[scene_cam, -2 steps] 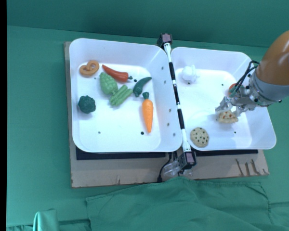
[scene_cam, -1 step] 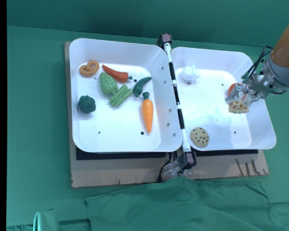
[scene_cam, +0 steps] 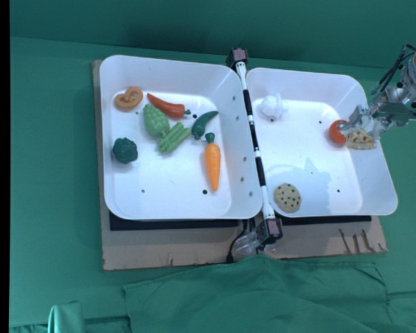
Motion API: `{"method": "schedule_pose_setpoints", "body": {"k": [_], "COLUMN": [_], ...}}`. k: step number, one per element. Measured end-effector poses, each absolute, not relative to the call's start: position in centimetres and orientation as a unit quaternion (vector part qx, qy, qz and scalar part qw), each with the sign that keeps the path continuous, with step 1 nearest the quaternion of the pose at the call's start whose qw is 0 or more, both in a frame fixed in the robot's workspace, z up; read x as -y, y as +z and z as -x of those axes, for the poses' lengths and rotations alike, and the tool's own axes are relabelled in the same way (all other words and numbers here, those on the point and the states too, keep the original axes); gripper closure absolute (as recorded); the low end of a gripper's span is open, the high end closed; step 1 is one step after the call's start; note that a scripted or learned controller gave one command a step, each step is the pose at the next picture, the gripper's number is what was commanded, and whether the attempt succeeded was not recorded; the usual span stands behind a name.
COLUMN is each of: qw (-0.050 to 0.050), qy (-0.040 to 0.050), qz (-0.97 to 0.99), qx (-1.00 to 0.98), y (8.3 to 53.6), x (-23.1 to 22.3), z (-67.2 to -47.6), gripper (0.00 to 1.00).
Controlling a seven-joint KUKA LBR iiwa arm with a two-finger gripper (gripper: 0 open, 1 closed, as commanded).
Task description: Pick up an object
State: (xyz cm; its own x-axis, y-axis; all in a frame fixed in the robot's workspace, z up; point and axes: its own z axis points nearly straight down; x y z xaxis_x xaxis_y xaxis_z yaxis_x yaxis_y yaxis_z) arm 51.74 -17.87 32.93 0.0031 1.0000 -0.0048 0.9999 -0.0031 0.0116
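My gripper reaches in over the right side of the right bin. It is shut on a tan pizza slice with red dots, which hangs between the fingertips just inside the bin's right wall. A red tomato lies right beside the slice on its left. A white rabbit-like figure sits at the bin's back left, and a chocolate-chip cookie lies near its front left.
The left bin holds a pretzel, red chilli, green chilli, artichoke, green beans, broccoli and carrot. A black-and-white divider bar runs between the bins.
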Motion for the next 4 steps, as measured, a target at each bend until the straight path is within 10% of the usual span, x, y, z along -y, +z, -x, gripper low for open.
{"method": "schedule_pose_setpoints", "body": {"k": [1, 4], "qw": [0.005, 0.000], "qy": [0.0022, 0.0009], "qz": [-0.708, -0.707], "qx": [-0.706, -0.707], "y": [38.4, 34.4], "x": [18.0, 5.2], "z": [-51.8, -50.5], "gripper": [1.00, 1.00]}}
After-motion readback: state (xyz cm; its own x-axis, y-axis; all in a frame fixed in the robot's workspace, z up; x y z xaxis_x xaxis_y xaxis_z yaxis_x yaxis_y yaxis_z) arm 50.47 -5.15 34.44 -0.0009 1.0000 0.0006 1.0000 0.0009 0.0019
